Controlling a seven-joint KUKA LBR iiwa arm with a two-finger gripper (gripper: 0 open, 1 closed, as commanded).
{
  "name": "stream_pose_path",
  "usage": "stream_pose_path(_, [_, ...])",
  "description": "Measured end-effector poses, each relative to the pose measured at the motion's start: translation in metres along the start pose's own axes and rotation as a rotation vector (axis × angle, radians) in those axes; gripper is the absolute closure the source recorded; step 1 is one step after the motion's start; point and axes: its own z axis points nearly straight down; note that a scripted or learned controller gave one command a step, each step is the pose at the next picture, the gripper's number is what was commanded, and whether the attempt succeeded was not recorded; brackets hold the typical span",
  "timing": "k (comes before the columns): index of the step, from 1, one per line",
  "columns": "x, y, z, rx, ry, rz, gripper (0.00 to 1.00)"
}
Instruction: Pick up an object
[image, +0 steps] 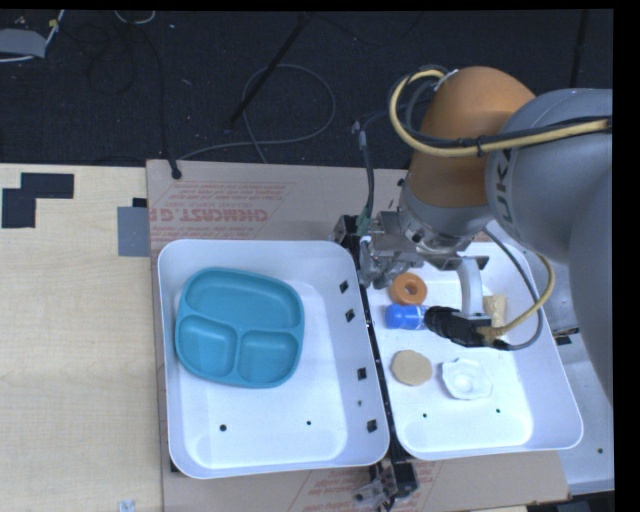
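Observation:
In the right bin (545, 420) lie an orange ring (408, 290), a small blue block (402, 317), a round tan disc (411, 368) and a white crumpled piece (466, 379). My gripper (384, 264) hangs at the bin's far left corner, just left of and above the orange ring. It is close to the ring and the blue block, and nothing shows between its metal parts. The grey arm with its orange band covers the back of the right bin.
The left bin (200, 440) holds a light blue divided plate (240, 326) in its far left part. A raised divider (362, 340) with black clips separates the two bins. Cardboard lies under both bins, with bare bench to the left.

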Motion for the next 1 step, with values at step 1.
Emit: stream_pose_path(1, [0.0414,0.0139,0.0033,0.001,-0.001,0.001,1.0])
